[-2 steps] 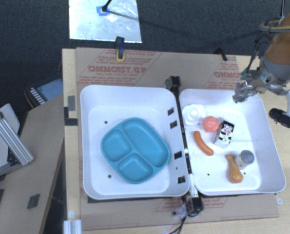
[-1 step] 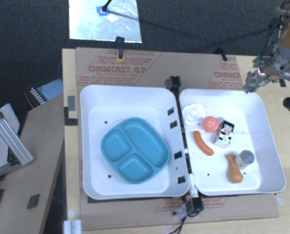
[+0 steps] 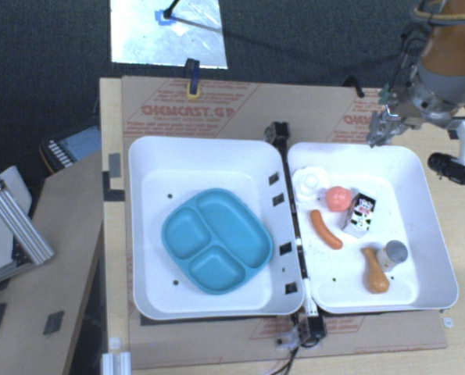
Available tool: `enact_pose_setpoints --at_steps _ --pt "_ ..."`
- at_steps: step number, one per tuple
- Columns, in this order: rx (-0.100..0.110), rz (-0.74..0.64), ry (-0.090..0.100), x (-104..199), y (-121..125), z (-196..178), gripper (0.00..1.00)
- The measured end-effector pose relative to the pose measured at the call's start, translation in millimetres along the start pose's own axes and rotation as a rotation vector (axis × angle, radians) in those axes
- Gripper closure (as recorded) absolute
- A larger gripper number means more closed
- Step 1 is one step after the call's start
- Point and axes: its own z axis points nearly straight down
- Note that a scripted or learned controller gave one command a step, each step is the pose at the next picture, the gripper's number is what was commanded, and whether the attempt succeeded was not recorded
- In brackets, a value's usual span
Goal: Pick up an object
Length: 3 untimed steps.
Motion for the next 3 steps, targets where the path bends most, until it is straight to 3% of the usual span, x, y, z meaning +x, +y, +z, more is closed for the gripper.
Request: enact_pose_setpoints --at_steps 3 --pt "0.003 0.000 0.001 166 0 13 1.00"
